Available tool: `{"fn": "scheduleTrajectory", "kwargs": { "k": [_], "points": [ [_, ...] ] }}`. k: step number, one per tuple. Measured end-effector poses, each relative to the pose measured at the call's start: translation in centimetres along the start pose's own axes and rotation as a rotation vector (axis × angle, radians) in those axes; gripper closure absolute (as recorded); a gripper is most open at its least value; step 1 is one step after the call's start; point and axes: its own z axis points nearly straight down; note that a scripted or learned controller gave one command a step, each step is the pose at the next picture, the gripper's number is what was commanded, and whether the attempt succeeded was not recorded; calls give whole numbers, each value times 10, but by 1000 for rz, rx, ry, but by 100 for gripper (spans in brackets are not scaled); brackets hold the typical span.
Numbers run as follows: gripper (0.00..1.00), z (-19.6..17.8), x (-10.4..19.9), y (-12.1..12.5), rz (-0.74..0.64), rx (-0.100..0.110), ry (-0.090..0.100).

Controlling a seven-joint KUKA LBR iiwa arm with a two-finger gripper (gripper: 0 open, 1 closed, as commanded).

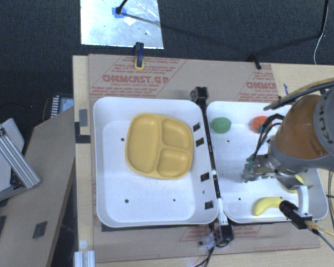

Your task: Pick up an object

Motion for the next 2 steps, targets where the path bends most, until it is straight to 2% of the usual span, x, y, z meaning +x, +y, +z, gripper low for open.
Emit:
{"fn": "scheduleTrajectory", "kwargs": {
  "k": [1, 2],
  "points": [
    [100, -43, -2, 1, -3, -2, -1],
    [100, -107, -4, 5, -4, -5, -1]
  ]
}}
